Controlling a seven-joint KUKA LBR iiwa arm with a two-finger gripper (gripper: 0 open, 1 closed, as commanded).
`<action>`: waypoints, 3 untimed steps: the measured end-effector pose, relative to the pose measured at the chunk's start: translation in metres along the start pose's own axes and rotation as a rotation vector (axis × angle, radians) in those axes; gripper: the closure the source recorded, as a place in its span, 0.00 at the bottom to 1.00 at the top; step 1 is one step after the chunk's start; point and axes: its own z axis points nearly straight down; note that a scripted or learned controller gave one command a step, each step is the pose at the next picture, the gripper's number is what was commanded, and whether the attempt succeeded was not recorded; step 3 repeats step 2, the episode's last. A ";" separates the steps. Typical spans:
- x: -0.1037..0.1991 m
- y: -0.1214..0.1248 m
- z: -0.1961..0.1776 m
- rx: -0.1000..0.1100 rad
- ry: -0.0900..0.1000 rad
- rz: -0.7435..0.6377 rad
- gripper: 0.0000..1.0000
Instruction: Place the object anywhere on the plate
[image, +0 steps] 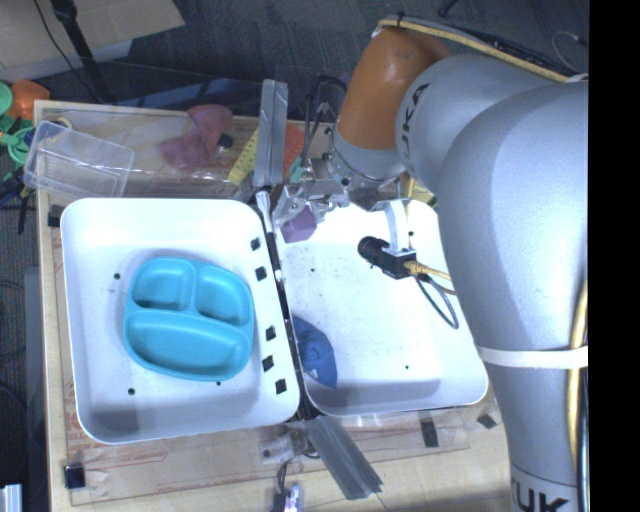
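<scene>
Two shallow white plastic bins sit side by side on the bench; the left bin (90, 260) holds a light blue plastic plate with three compartments (188, 318), lying flat near its middle. The right bin (400, 330) lies just beside the plate's bin, across the raised divider; a dark blue rounded object (315, 356) rests in it against the divider side, near the front corner, well apart from the plate. A small purple object (298, 226) is at the far corner of the right bin, close to the divider, directly under the gripper (305, 203); it seems to sit between the metal fingers, but I cannot tell for sure whether they are clamped on it or apart. The grey arm with an orange band (385, 85) reaches over the right bin, away from the plate.
</scene>
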 end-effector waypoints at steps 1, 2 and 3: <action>0.102 -0.048 -0.025 0.001 -0.001 0.201 1.00; 0.101 -0.048 -0.025 0.001 -0.001 0.202 0.00; 0.101 -0.048 -0.025 0.001 -0.001 0.202 0.00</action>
